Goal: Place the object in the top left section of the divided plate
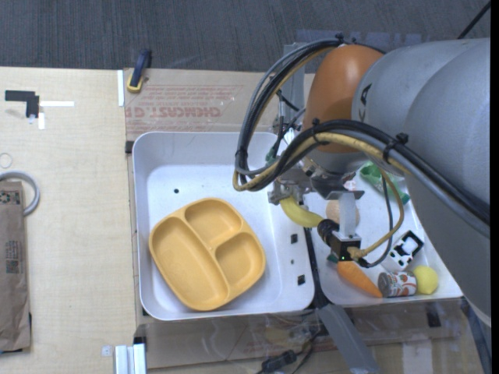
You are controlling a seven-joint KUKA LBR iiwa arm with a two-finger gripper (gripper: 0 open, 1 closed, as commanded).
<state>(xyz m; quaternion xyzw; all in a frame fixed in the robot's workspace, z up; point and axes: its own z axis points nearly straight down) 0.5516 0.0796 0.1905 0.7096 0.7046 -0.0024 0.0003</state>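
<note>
The gripper hangs over the wall between the 2 white bins. The big grey arm and its cables hide much of it, so I cannot tell if it is open or shut. A small yellow toy banana sits right under it, touching or almost touching. I think the banana is the thing to move, but I cannot see if it is held.

The yellow plastic plate with 3 parts lies in the left white bin, well apart from the banana. To do this step well, the gripper should hold the banana tight at its middle. Then it should lift it high over the bin wall and drop it low into the top left part, not on a ridge.

The brown cardboard sheet behind the left bin has red letters. They look flipped and seem to say "CHEMCAST". A little can in the right white bin has a label too small to read.
</note>
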